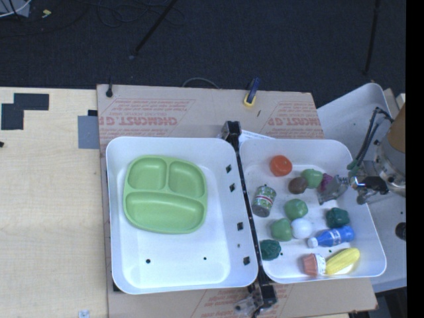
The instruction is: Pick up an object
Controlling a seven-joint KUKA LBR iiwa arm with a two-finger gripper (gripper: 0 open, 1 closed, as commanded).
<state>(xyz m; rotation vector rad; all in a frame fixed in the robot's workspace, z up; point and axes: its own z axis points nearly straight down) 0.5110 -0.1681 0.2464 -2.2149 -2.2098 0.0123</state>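
Claw (346, 184) sits low at the right bin's (371, 257) right edge, nosed against a small purple toy (327, 187), probably lining up a grab. Can't tell how wide it is. Green divided plate (165, 194) sits alone in the left bin (132, 264).

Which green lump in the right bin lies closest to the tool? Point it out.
The light green lump in the top row, beside the purple piece at the tool; the other green lumps lie lower in the right bin.
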